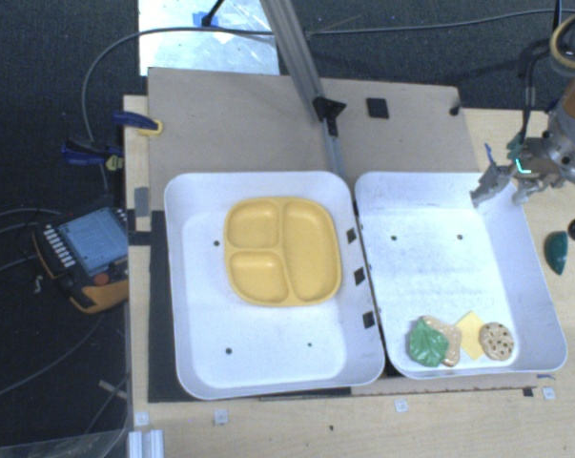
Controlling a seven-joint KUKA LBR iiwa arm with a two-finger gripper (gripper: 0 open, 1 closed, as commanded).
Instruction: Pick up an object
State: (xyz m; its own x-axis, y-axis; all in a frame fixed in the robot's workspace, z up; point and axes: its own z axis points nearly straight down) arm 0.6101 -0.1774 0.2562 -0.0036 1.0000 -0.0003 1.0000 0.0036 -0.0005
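Several small food toys lie at the near right corner of the right bin [430,246]: a green leafy piece [423,345], a tan piece [450,342] against it, a yellow cheese slice [471,332] and a round cookie [497,341]. My gripper [505,193] hangs over that bin's far right corner, well away from the toys. Its fingers are spread open with nothing between them.
A yellow divided plate [283,250] lies in the left bin [196,351]. A teal object [556,252] sits outside the right bin's right rim. A slanted metal rod [297,46] crosses the back, and cables with a handheld device [87,246] lie to the left.
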